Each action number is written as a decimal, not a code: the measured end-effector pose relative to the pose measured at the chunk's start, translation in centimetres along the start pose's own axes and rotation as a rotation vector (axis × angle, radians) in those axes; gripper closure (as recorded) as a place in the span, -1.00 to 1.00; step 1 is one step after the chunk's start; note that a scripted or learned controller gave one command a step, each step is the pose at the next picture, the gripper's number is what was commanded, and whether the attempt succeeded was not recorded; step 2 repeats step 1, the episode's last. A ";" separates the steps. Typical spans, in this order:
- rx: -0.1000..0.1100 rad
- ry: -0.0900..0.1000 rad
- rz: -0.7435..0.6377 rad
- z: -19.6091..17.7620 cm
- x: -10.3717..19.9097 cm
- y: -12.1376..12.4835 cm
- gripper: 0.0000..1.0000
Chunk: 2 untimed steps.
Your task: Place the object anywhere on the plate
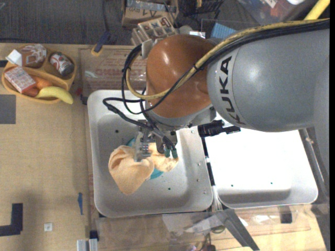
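Observation:
A crumpled tan-orange cloth (pixel 131 172) lies in the left white bin (pixel 102 140). It covers most of a teal plate (pixel 156 174), of which only small slivers show at the cloth's upper left and lower right edges. My gripper (pixel 155 151) hangs from the orange wrist straight over the cloth's upper right part. It is open, with one grey finger (pixel 142 150) on the left and a dark finger (pixel 168 150) on the right, both tips down at the cloth's top edge. No cloth shows pinched between them.
The right white bin (pixel 261 192) sits beside the left one under the big grey arm (pixel 272 77). A yellow tray of toy food with a banana (pixel 36 80) stands at the bench's upper left. Cables loop from the wrist over the left bin's far wall.

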<state>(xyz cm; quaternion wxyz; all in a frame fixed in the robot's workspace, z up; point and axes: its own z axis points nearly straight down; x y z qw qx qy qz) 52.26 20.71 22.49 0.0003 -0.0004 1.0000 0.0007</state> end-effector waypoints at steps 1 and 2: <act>0.000 -0.001 0.000 0.0 0.0 0.0 -1.00; 0.000 -0.001 0.000 0.0 0.0 0.0 -1.00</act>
